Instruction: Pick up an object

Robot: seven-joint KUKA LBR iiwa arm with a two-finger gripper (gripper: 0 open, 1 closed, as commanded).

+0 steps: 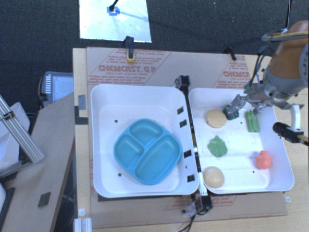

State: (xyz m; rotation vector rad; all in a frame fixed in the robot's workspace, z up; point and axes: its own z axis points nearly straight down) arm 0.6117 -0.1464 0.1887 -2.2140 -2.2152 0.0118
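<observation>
The end effector point(240, 107) is hanging over the right bin point(280, 182), just beside a tan round object point(216, 118), while a blue plate point(147, 150) is lying in the left bin point(104, 144).

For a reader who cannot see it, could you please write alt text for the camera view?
A grey arm's gripper hovers over the right bin, near a tan bun and green stick. The left bin holds a blue divided plate.

Single fixed camera above the bench point(82, 129), angled down, framing both white bins point(145, 93) whole from moderate height.
</observation>
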